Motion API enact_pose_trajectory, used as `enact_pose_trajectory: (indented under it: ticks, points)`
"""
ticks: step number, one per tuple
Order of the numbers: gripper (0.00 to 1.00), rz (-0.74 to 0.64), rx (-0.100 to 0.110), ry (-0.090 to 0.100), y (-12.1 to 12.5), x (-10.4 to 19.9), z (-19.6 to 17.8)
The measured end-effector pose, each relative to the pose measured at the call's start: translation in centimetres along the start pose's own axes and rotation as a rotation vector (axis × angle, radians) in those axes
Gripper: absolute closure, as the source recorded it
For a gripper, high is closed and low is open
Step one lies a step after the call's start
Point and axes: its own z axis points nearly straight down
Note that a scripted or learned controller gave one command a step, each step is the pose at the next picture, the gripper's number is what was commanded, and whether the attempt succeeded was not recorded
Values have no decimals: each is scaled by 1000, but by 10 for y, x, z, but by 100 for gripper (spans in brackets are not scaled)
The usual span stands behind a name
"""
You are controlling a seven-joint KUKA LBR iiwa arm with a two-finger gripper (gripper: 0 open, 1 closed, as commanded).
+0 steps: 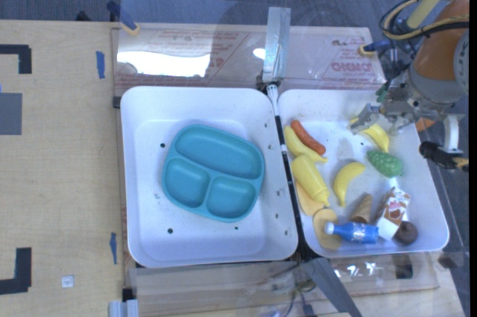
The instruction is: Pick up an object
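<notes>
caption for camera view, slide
Grey KUKA gripper over right white bin of toy food; teal divided plate in left.

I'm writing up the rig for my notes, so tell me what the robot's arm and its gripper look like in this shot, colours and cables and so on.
The arm is grey with a broad orange band above the wrist. Black and yellow cables loop over its upper part, beside a yellow tube that runs off toward the top corner. The gripper is a small piece of grey metal with thin parts reaching over the right bin. No markings are readable.
</notes>
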Motion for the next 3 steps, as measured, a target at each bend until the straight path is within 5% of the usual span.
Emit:
enact_pose_trajectory:
  ticks: [1,2,3]
  points:
    - [0,-38,-9,1,-11,6,21]
    - [100,-39,-12,-4,-10,5,9]
    - [100,82,-21,-5,-1,51,-116]
